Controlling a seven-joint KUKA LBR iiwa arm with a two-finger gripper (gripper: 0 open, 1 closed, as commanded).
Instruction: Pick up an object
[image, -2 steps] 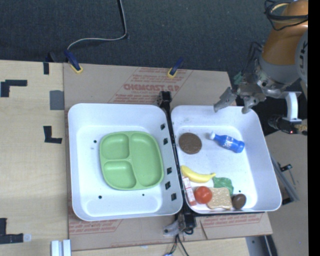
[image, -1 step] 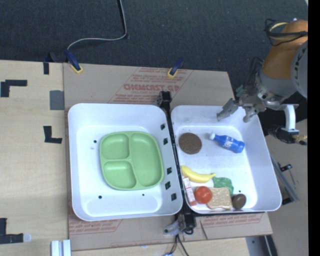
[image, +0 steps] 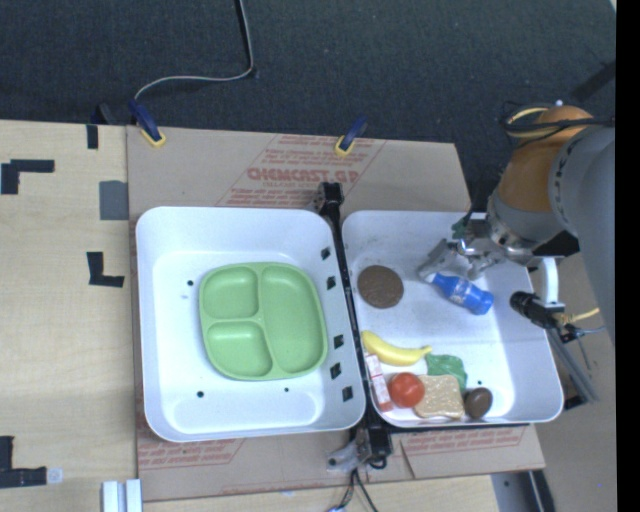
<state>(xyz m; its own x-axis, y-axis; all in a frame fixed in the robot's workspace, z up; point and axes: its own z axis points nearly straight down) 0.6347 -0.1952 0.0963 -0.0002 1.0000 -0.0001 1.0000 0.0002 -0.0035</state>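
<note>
Gripper (image: 452, 262) fingers apart, touching bottle (image: 463, 292) at its 11 o'clock; you centre over it, descend before closing

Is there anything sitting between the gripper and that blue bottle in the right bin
Nothing visible stands in the way. The gripper sits right at the upper left end of the blue bottle in the right bin. The brown disc lies off to the left, apart from both, and the banana lies nearer the front.
</note>
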